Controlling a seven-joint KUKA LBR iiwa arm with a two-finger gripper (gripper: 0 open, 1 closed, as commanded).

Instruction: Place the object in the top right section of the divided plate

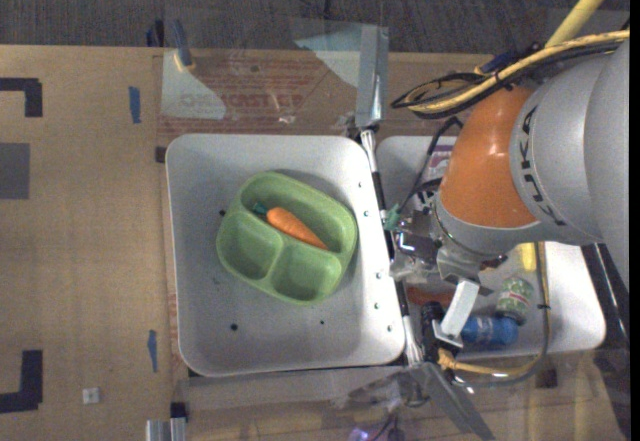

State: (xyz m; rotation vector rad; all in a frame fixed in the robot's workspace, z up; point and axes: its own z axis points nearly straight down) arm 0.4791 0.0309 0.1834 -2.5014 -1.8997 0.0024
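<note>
The green divided plate (228, 247) sits in the left white bin (290, 334), a little above the bin's middle and turned at an angle to its walls. It has one long section along its upper right side and two smaller ones along its lower left. The carrot (297, 227) lies in that long upper right section, stretched along it. Its green stub points to the upper left and its orange tip points to the lower right. It rests inside the section and does not cross the ridge into the two smaller ones.

The arm (520, 169) reaches in from the right and hangs over the right bin (578, 301), well apart from the plate and the carrot. The tool (418, 251) is tucked under the orange band, close to the wall between the two bins. From here I cannot tell whether it is open or closed, and I see nothing held in it.

In the right bin, partly hidden by the arm, lie a blue bottle (492, 331) and, just above it, a small green and white container (516, 295). The brown worktop (80, 229) carries a few strips of blue tape (135, 104).
</note>
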